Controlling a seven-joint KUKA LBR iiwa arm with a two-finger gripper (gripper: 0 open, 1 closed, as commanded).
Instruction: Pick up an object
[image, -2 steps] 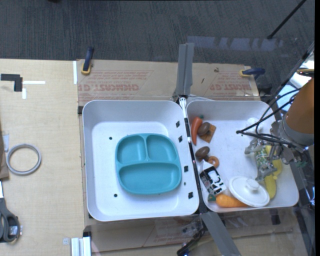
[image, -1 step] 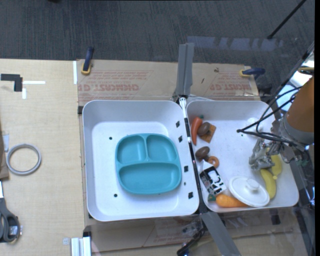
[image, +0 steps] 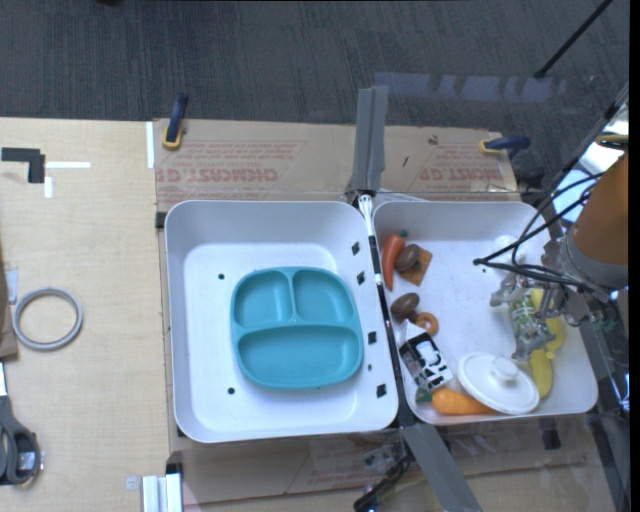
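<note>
My gripper (image: 524, 318) hangs low over the right side of the right bin (image: 470, 225), right above a yellow banana-shaped object (image: 545, 360) that it partly hides. A white round lid (image: 500, 383) lies just left of the banana at the bin's front. Along the bin's left side lie an orange carrot (image: 393, 256), a brown piece (image: 411, 260), a darker brown piece (image: 404, 304), a small orange ring (image: 428, 323) and a black-and-white object (image: 425, 362). Another orange piece (image: 456, 402) sits at the front edge.
The left bin (image: 200, 240) holds a teal divided plate (image: 297, 327). Black cables (image: 520, 250) run from the arm across the right bin's back right. On the wooden bench to the left lie a grey tape ring (image: 45, 318) and scissors (image: 15, 452).
</note>
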